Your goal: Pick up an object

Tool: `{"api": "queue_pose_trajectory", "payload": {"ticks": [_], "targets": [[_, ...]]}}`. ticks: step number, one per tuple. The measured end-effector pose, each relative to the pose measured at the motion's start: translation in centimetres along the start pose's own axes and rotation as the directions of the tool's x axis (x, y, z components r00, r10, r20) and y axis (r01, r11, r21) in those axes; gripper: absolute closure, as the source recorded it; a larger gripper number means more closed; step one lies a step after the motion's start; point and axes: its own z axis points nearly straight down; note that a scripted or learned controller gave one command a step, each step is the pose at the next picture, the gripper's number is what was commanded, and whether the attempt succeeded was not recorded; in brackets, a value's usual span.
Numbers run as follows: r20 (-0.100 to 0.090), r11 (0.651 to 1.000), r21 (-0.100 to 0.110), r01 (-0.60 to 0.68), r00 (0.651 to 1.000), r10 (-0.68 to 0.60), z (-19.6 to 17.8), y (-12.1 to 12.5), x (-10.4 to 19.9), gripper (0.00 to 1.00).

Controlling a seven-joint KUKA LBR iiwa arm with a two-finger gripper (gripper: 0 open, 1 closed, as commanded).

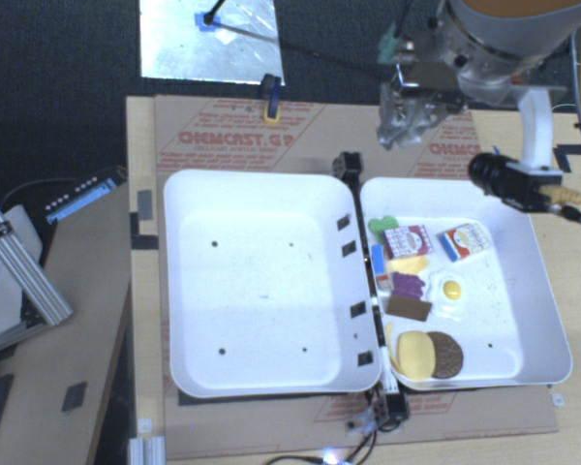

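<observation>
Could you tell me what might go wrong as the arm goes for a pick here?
The toys crowd the right bin's left wall; the brown block and purple piece touch, so a grasp may catch two or slip. The gripper hangs beyond the bin's far rim, so its descent might clip that rim.

- The arm (508, 17) is cut off by the top edge of the view; just its grey wrist and part of the orange band show.
- The gripper (407, 124) hangs above the far edge of the tabletop (223, 129), blurred, so its fingers cannot be made out.
- In the right bin (537, 327), the small items crowd along the left wall and overlap; the print on the red-and-white packet (462, 239) is too small to read.
- A metal frame (10, 269) is cut off by the left edge.
- Wires at the near edge run out of the bottom of the view.
</observation>
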Motion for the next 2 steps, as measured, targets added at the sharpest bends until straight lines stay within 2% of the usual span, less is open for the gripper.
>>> {"api": "queue_pose_trajectory", "payload": {"ticks": [1, 2], "targets": [[0.001, 1.0, 0.012, 0.001, 1.0, -0.001, -3.0, -2.5, 0.6, 1.0], [0.006, 0.999, 0.031, 0.007, 1.0, -0.007, 12.3, -5.4, 8.4, 1.0]]}}
